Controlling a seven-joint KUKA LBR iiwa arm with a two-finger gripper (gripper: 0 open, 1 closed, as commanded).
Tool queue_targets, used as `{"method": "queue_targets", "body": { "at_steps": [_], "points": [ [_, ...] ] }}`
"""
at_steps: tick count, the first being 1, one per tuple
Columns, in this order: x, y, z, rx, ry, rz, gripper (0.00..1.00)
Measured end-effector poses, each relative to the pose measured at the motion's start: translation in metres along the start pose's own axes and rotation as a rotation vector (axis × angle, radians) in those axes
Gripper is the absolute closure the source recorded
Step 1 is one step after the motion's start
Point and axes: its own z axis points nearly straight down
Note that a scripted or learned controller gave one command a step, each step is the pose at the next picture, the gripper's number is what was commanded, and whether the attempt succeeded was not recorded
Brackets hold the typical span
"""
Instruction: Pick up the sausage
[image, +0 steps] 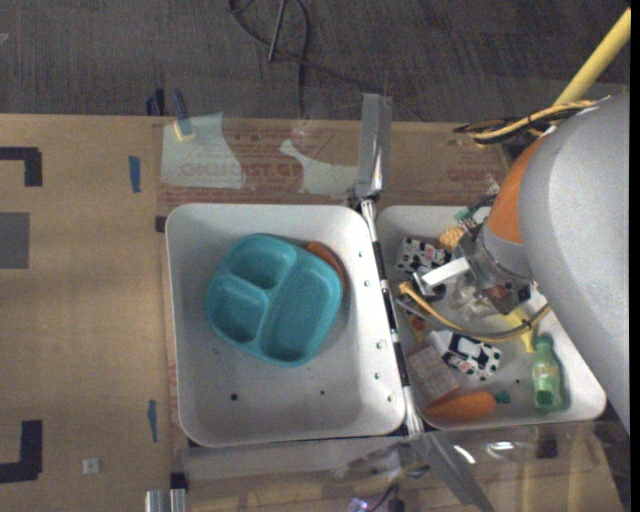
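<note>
Cardboard covers the bench under two white bins: the left bin (200, 400) and the right bin (585, 400). Your gripper (462, 295) hangs over the middle of the right bin, and you cannot tell whether it is wide or narrow. One orange sausage (465, 405) lies below it near that bin's lower edge, apart from it. One green bottle (545, 375) stands right of the sausage. One teal plate (272, 298) sits in the left bin.

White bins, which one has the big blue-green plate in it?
The shallow white bin on the view's left holds the teal divided plastic plate; the right-hand one holds small jumbled things, including a green bottle.
</note>
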Motion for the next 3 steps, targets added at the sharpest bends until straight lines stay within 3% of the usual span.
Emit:
{"method": "queue_targets", "body": {
  "at_steps": [1,2,3],
  "points": [
    [0.0,-0.001,0.001,0.003,-0.002,-0.001,0.0],
    [0.021,0.026,0.004,0.013,-0.019,0.226,0.0],
    [0.022,0.026,-0.007,0.011,-0.02,0.22,1.0]
  ]
}}
